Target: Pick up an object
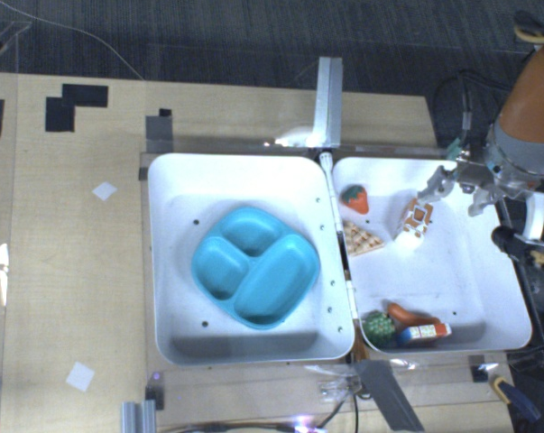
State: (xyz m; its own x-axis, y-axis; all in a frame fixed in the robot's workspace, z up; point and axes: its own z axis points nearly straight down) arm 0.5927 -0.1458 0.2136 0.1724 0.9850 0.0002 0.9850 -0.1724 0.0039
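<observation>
While the gripper (458,188) hovers over the right bin (488,269), its fingers spread and empty, a small orange-and-white packet (416,221) lies just left, long axis tilting up-right.

A pale wooden desk (64,269) carries two shallow white bins side by side, their inner walls touching along the middle. The left bin (168,242) and the right bin (470,269) both sit flat on the wood. A metal post (329,97) stands at the far end of their shared seam. Black tape marks (73,105) lie on the desk's far left, and small pale squares (104,190) lie left of the bins.
</observation>
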